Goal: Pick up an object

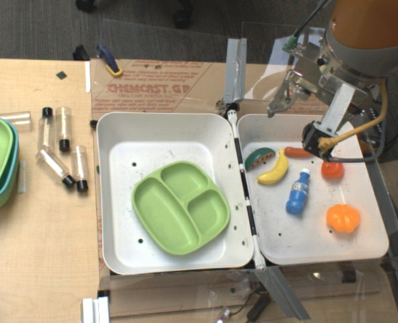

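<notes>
Camera view, from above: a yellow banana (274,170) lies in the right bin (367,247), toward its far left part. Everything else can be placed from it. A toy watermelon slice (259,157) sits just to the banana's left, touching or nearly so. A slim red-orange piece (297,152) lies just beyond its upper tip. A blue bottle (297,193) with a white cap rests just to the banana's right and nearer the camera. A red round fruit (332,170) lies farther right, and an orange round fruit (342,218) farther right and nearer. The gripper (279,106) hangs beyond the banana, by the bin's far rim — nothing shows in it, and I cannot tell whether it is open or closed. Well left of the banana, the left bin (111,180) bears a green divided plate (180,207).
</notes>
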